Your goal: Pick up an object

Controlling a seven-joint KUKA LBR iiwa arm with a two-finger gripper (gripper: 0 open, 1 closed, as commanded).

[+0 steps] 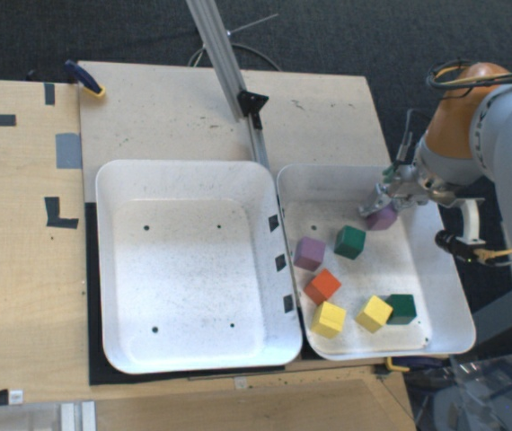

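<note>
Gripper (380, 206) over the right bin (436, 281)
Its fingers clasp a purple block (383, 217) near a green cube (350, 241).

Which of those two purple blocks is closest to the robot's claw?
The purple block right at the gripper, near the right bin's far side. The other purple block lies apart, beside the orange block.

Pale wood bench (22, 241) w/ grey tape marks (67, 149), dark carpet floor (373, 25) behind, slanted metal pole (220, 43).
</note>
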